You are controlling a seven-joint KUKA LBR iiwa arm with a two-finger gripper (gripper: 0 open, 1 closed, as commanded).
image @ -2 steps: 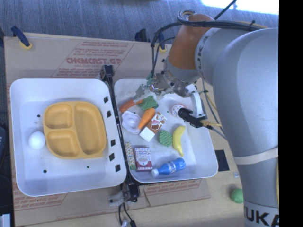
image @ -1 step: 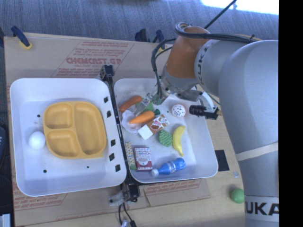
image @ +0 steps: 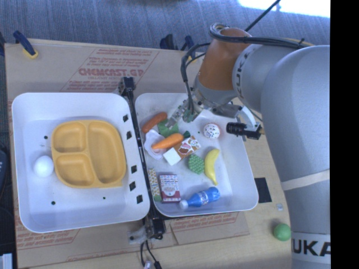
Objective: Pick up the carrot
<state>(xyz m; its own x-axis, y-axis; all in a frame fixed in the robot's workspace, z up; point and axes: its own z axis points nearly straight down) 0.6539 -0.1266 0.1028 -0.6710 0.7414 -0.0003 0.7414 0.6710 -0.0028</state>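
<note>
- Camera view looks down on two shallow white plastic bins side by side: the left bin (image: 22, 206) bears a yellow three-compartment plastic tray (image: 88, 153) and a white ball (image: 43, 166) just beside the tray's left edge.
- Crowded into the right bin (image: 247, 186) are toy foods: a yellow banana (image: 211, 165), a blue plastic bottle (image: 202, 198), a small red-and-white carton (image: 169, 187) and a white speckled ball (image: 211, 130).
- An orange toy carrot with a green top (image: 168, 142) lies slanted in the right bin's upper-left part, atop white wrapping; a second orange stick-shaped piece (image: 153, 121) lies just above it.
- Reaching in from the right, the grey arm's two-finger gripper (image: 183, 114) hangs over the bin's upper middle, near the carrot's green end, seemingly lined up for a descent.
- Whether it is released or clenched I cannot tell; nothing is visibly between its tips.
- Neighbours pressed close around the carrot likely make a clean pinch difficult.
</note>
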